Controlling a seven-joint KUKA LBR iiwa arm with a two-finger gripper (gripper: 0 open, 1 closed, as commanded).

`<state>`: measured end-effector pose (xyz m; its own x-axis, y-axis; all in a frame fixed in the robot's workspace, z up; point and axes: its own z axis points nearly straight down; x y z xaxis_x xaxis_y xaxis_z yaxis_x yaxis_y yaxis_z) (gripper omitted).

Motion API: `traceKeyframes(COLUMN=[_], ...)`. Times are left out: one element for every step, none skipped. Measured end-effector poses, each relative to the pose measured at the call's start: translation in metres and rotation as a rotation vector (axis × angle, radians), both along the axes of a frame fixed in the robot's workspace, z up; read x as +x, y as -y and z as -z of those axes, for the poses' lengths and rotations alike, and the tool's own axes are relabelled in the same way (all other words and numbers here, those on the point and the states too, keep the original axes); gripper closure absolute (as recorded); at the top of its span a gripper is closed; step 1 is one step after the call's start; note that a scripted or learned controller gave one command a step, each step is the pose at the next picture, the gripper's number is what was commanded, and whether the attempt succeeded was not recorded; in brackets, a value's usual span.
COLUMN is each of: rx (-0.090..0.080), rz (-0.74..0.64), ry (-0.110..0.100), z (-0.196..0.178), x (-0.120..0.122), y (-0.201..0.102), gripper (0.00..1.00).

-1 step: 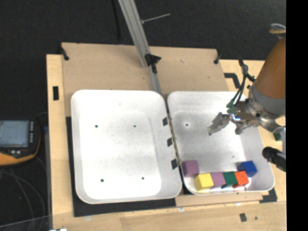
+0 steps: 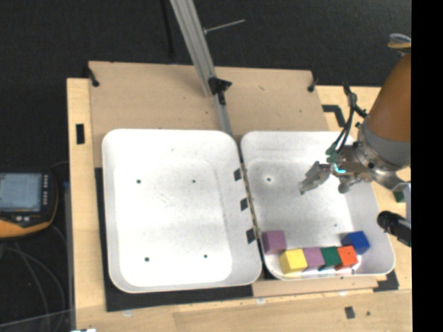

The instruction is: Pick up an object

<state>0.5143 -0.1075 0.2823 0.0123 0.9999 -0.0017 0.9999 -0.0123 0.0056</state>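
step: approach. tool (image 2: pixel 325 176) spread, holding nothing, above the right bin (image 2: pixel 291 151). next: descend onto one block, e.g. the purple block (image 2: pixel 275 240), and pinch.

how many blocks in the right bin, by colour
purple blocks: 2
yellow block: 1
green block: 1
orange block: 1
blue block: 1
total: 6, all along the near edge of the right bin
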Motion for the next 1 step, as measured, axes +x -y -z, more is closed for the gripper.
traceKeyframes(rx=[0.000], rz=[0.001], ry=[0.001], z=[-0.0001], x=[0.0001], y=[-0.0001], gripper=[0.00])
